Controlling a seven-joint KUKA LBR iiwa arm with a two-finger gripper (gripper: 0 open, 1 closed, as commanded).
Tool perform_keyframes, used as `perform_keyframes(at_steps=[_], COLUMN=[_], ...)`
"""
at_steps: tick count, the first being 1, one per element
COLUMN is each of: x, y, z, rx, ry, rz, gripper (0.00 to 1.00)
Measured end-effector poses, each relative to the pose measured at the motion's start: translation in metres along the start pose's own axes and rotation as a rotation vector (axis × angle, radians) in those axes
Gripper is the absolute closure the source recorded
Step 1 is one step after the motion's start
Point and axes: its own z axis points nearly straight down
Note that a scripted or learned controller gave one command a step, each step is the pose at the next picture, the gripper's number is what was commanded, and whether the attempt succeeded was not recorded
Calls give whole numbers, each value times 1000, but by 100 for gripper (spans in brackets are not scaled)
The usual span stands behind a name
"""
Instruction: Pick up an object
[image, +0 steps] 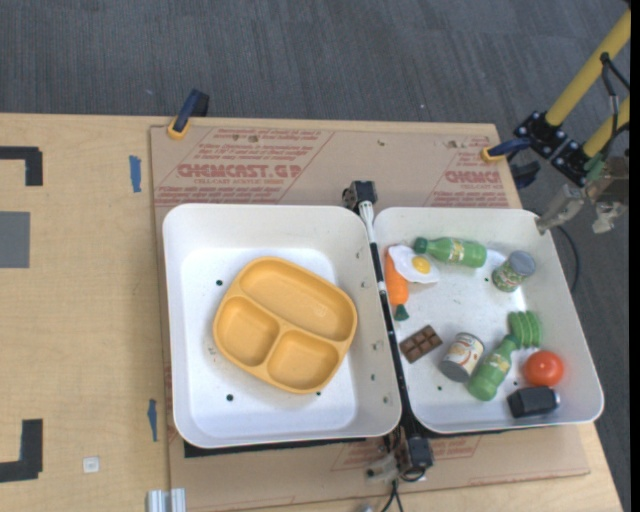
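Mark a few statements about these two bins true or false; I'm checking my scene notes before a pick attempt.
1. A yellow divided plate lies in the left bin. True.
2. The red tomato is in the left bin. False: it is in the right bin, near its front right corner.
3. A fried egg lies beside a green bottle. True.
4. The chocolate bar sits on the plate. False: it lies on the right bin's floor.

The gripper (588, 198) is seen only in part, blurred, at the right edge of the view. It is held just outside the far right corner of the right bin (560, 225).
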Motion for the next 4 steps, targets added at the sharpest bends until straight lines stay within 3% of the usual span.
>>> perform_keyframes(at_steps=[1,2,3,4], x=[51,52,115,105], y=[8,-78,-122,-58], z=[89,144,186,186], rx=[1,1,-2,-4], ry=[1,1,0,-1], rz=[-192,-208,-401,-800], gripper=[0,0,0,0])
